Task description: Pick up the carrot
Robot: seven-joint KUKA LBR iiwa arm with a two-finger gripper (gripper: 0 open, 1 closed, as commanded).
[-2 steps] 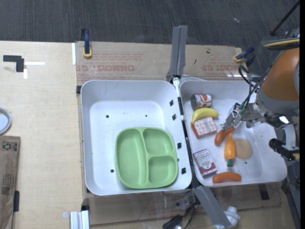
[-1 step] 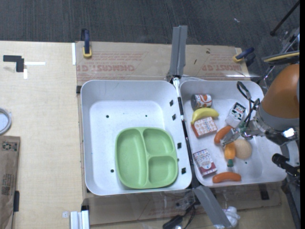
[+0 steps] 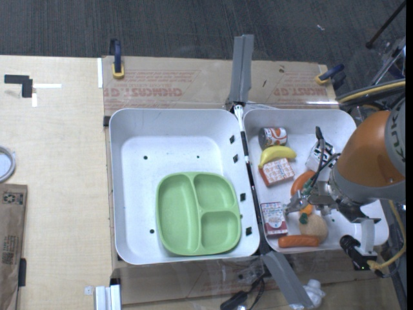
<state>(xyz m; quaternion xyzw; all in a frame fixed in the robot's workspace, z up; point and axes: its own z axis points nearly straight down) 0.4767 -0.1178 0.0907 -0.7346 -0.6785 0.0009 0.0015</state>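
Two orange pieces: the carrot [image 3: 298,241] I take to be the long orange one lying flat along the near wall of the right bin [image 3: 293,112]. A second orange piece [image 3: 301,182] sits further back, partly hidden behind the tool, and I cannot say what it is.
Carrot's neighbours: a beige round lump [image 3: 315,226] lies just on its far side, touching or nearly so. A small red-and-white carton [image 3: 274,217] stands just to its left.
Gripper [image 3: 303,204]: low over the middle of the right bin, between the two orange pieces and just beside the lump. Nothing is visibly held. Whether it is apart or together cannot be told at this size.
Arm [image 3: 368,157]: reaches in from the right, its orange band above the bin's right side.
Further out: a second carton [image 3: 278,171], a banana [image 3: 277,154] and a can [image 3: 273,136] sit toward the far wall. The left bin [image 3: 129,173] holds a green divided tray [image 3: 197,213].
Step in hand: by my judgement the approach, with no grasp made and the carrot resting on the bin floor.
Next move calls for: a shift toward the near wall and a descent across the carrot's narrow width. It must stay clear of the lump and the carton, with little room against the wall.
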